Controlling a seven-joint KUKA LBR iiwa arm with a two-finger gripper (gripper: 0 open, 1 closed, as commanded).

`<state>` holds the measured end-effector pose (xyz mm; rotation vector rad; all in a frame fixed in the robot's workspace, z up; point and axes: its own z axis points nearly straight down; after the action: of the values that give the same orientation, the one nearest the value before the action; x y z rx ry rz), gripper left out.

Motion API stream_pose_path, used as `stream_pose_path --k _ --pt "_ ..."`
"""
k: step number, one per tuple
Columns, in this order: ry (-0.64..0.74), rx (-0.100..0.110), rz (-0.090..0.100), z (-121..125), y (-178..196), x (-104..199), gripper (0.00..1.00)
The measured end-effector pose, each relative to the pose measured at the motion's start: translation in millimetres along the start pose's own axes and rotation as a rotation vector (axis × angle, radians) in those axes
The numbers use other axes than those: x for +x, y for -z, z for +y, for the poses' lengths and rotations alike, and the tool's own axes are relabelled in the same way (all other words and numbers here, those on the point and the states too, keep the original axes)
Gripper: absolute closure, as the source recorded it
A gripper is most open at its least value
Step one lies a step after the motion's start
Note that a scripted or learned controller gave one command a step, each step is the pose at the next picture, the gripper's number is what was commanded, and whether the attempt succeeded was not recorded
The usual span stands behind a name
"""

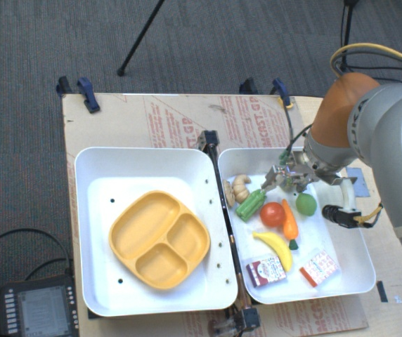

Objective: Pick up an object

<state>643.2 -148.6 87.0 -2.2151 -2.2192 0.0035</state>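
The right bin (355,272) holds a pile of toy food: a green cucumber (251,206), a red tomato (273,214), an orange carrot (289,221), a green lime (306,204), a yellow banana (274,248), a beige ginger-like piece (239,187) and two small red-and-white cartons (266,271) (319,267). My gripper (285,179) hangs over the bin's upper middle, just above the cucumber, tomato and lime. Its fingers look spread, and I see nothing between them.
The left bin (99,167) holds a yellow three-compartment plate (160,239). Blue clamps (87,94) (280,90) grip the cardboard bench top at the back. A tripod leg (145,27) stands on the carpet behind, and a pendant (36,309) lies at the lower left.
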Motion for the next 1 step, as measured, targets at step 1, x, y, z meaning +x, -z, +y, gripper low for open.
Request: stream_pose_path --k 1 --pt "0.001 -0.003 -0.001 -19.0 0.3 61.7 0.00"
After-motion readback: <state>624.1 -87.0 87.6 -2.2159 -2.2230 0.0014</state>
